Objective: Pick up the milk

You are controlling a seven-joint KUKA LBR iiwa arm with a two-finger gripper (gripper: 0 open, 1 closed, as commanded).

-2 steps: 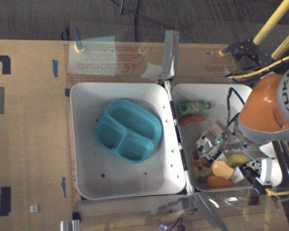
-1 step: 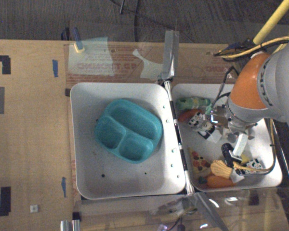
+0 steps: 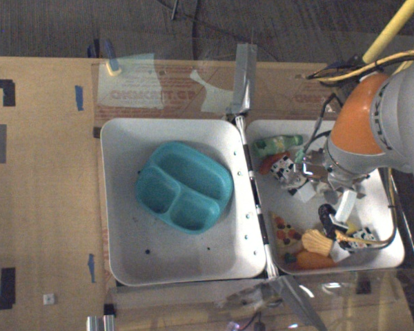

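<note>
**Camera view: tool low in the right bin, milk beside it**

Camera view shows the arm (image 3: 372, 126) reaching in from the right, with the tool (image 3: 322, 185) down inside the right bin (image 3: 395, 254). From here the wrist covers it, so I cannot tell how far open the tool is or whether it has hold of anything.

The milk (image 3: 284, 169), a small black-and-white spotted carton, lies in the upper left part of that bin, near the wall between the bins. It sits just left of the tool, just below a green bottle (image 3: 279, 145) and against a red item (image 3: 269, 163).

A pizza slice (image 3: 284, 232) and an orange item (image 3: 310, 259) lie near the bin's front edge. The left bin (image 3: 124, 254) holds a teal divided plate (image 3: 185, 186). Both bins sit on the brown tabletop (image 3: 41, 205).
</note>
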